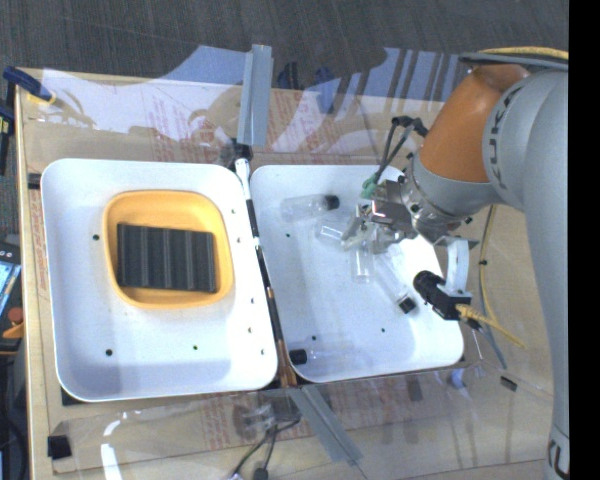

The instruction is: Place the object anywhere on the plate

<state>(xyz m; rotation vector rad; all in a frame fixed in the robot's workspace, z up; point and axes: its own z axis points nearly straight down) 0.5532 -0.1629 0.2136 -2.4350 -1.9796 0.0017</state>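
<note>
Arm (500, 138): grey with an orange band, reaching over the right bin's far right corner.
Left bin (70, 348): carries the yellow plate (165, 213) with a dark ribbed centre, toward its far side.
Right bin (330, 338): holds a clear vial with a black cap (308, 206) near its far edge.
Gripper (373, 230): low over the right bin; whether the fingers are spread or pressed together, I cannot tell.
</note>
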